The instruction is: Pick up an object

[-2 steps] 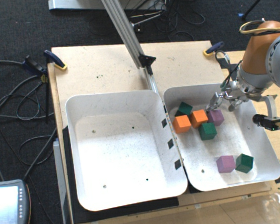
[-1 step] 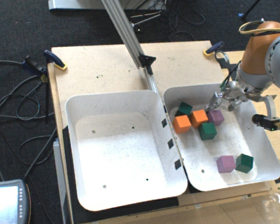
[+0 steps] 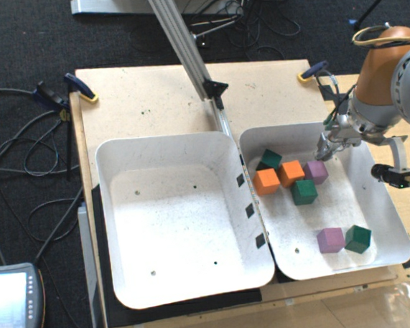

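Nothing is lifted yet: the gripper (image 3: 324,153) hovers at the right bin's (image 3: 383,211) upper right, just above a purple block (image 3: 317,171) (whether open or clenched I cannot tell), every block lying loose.

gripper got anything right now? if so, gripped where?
Cannot be told. The gripper hangs over the right bin, just above a purple block; no block shows between its fingers.
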You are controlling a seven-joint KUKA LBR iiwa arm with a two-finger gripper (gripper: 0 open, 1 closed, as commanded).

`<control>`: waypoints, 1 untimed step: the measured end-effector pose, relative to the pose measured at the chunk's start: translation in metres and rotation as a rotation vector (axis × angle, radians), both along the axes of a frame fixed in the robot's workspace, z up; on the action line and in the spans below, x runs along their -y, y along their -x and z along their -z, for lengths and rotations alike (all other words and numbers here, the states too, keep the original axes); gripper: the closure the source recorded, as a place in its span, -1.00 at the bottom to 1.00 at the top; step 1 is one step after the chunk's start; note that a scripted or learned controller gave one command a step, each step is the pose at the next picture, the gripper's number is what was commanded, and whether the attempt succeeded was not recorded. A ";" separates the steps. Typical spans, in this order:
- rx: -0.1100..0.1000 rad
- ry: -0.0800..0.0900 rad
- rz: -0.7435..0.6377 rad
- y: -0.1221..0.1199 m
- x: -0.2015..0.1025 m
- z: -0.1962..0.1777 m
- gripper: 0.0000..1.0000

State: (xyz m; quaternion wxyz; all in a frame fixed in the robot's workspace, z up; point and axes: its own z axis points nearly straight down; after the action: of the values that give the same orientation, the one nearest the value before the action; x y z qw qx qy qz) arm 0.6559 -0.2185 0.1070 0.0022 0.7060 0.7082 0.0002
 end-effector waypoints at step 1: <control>0.005 0.000 0.000 -0.004 -0.007 -0.062 1.00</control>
State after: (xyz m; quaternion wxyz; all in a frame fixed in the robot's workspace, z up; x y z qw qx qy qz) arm 0.6599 -0.2119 0.1694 0.0040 0.7061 0.7081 0.0021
